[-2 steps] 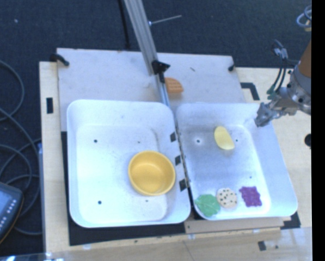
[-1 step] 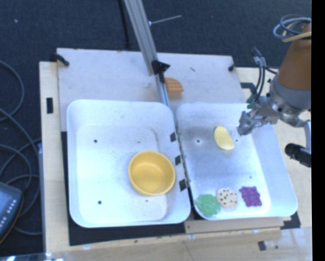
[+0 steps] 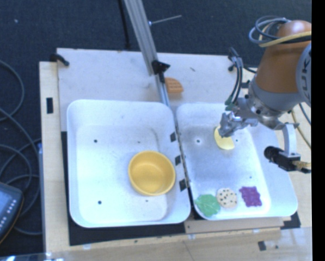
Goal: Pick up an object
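Observation:
In the right bin (image 3: pixel 271 197), a pale yellow flat piece (image 3: pixel 225 142) lies near the middle top, partly under my gripper (image 3: pixel 226 130), which hangs right over it. Along the bin's front lie a green piece (image 3: pixel 207 204), a spotted cookie (image 3: pixel 226 198) and a purple piece (image 3: pixel 251 196). A yellow bowl (image 3: pixel 151 172) sits upright in the left bin (image 3: pixel 86 145), toward its right side.
A slanted metal pole (image 3: pixel 146 42) rises from the bench behind the bins. An orange object (image 3: pixel 174 86) lies on the bench beside the pole's foot. The grey and orange arm (image 3: pixel 279 69) fills the upper right. Cables lie on the dark floor at left.

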Tool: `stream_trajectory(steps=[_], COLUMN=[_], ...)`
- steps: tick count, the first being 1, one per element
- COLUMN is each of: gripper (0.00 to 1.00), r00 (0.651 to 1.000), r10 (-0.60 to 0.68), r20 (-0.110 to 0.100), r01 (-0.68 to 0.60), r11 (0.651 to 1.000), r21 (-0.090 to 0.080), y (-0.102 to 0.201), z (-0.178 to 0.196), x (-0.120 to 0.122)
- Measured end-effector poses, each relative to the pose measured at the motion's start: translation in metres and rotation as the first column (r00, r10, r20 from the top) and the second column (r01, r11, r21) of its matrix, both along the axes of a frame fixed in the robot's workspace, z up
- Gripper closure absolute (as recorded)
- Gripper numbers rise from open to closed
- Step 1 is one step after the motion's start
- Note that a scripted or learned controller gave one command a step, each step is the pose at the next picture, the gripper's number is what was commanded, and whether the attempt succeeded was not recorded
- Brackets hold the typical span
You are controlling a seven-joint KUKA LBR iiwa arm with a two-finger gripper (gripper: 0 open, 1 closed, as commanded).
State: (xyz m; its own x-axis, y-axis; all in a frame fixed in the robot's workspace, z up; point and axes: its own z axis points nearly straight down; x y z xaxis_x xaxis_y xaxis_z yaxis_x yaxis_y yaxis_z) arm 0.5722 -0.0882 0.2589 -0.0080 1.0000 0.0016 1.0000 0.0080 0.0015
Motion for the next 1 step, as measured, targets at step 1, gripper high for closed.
stream_trajectory(steps=[1], gripper=[1.00], r00=[1.000], r10=[-0.002], r20=[-0.001], r01=[0.002], r11=[1.000], r21=[-0.002], y=[0.0431], z=[-0.0100], x=[-0.0080])
